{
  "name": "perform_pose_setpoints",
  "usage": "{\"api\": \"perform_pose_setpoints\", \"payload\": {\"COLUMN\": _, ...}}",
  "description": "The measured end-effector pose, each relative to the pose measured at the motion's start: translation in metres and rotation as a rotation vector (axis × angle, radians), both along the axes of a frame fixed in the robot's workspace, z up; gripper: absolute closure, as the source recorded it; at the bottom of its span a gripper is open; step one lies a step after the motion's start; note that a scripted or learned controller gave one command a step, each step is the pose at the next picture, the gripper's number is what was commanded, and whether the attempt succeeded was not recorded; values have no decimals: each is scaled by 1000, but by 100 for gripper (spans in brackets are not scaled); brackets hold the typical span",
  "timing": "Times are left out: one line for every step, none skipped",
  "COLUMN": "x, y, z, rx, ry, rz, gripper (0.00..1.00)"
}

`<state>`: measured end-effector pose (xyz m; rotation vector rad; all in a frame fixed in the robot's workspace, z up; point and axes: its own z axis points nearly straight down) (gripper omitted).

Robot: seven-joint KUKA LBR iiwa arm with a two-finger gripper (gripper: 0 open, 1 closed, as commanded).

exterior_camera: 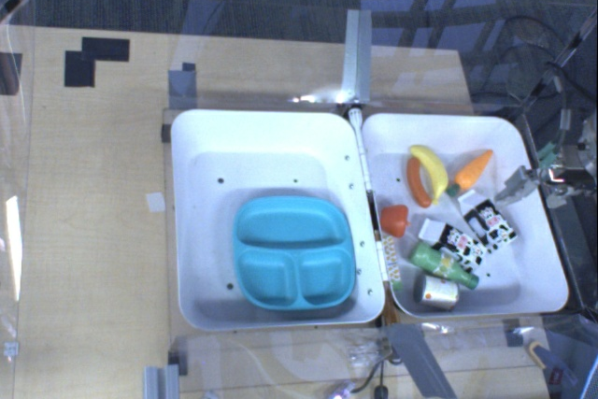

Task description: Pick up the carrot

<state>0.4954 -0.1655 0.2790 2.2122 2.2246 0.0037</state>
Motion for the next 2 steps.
{"api": "perform_pose_setpoints", "payload": {"x": 106, "y": -39, "z": -35, "rx": 1, "ry": 0, "rz": -175, "gripper": 0}}
{"api": "perform_pose_setpoints", "payload": {"x": 136, "y": -28, "z": -101, "rx": 1, "ry": 1, "rz": -213, "gripper": 0}}
